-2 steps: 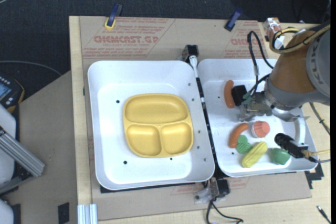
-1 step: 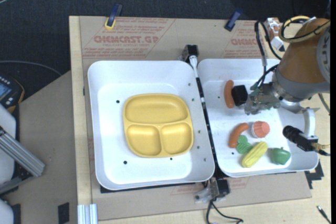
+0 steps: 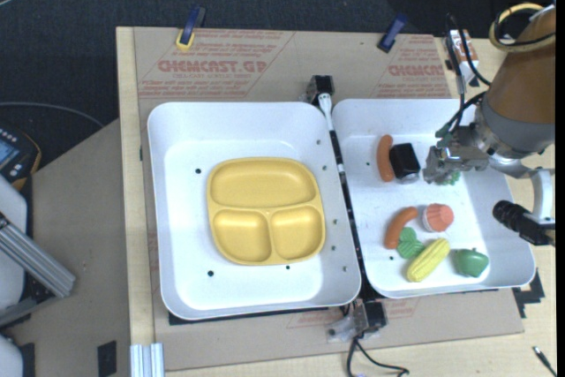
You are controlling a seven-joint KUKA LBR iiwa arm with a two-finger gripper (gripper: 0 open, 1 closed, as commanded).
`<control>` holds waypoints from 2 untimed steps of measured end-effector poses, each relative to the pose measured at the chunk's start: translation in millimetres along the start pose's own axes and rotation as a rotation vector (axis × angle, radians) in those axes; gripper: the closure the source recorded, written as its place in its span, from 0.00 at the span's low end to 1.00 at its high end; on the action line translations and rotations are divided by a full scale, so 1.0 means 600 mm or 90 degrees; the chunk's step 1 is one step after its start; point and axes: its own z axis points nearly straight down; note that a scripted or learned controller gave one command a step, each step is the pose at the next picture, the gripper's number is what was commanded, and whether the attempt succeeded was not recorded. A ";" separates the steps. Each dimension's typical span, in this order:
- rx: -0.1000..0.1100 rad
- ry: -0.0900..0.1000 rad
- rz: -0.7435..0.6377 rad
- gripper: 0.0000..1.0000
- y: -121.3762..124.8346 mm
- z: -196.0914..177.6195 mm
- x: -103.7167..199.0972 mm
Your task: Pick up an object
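Green object (image 3: 452, 178) beneath robot's jaws

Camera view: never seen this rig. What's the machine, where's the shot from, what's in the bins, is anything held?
One fixed camera looks down at a slant on a bench. The grey robot arm enters from the right; its gripper is low in the right bin, above something green. Whether it holds anything can't be told. That bin has a sausage, a black block, a carrot, a red-and-white piece, a corn cob and a green pepper. The left bin holds a yellow divided plate.
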 end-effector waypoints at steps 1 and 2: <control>0.000 0.000 0.000 1.00 0.003 -0.057 0.000; 0.005 0.003 -0.003 1.00 -0.015 -0.073 0.093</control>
